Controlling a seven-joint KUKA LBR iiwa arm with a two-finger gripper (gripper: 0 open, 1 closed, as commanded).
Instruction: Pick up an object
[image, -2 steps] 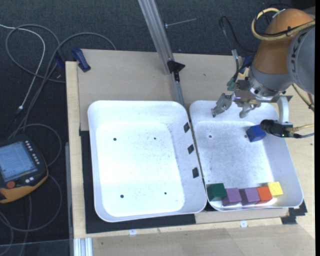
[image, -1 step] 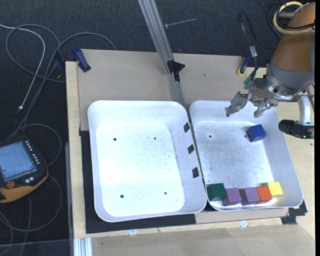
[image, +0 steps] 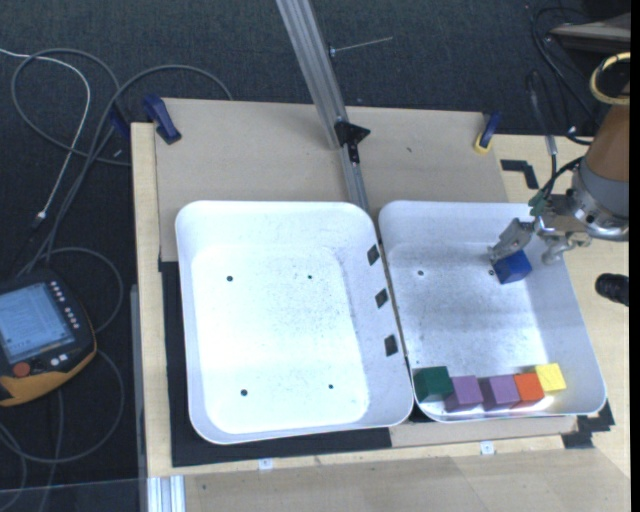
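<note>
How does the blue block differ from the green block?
The small blue block sits alone at the claw in the right white bin; the small green block heads a touching row at the near rim. Blue looks tilted, green lies flat. Both are similar-sized cubes.

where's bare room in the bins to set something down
The left bin has bare floor wall to wall. The right bin is bare mid-floor, between the blue block and the front row. That row is crowded, from the green block to the yellow block.

Grey arm (image: 606, 190), orange band above wrist, pale metal gripper (image: 528, 243), black cables
</note>
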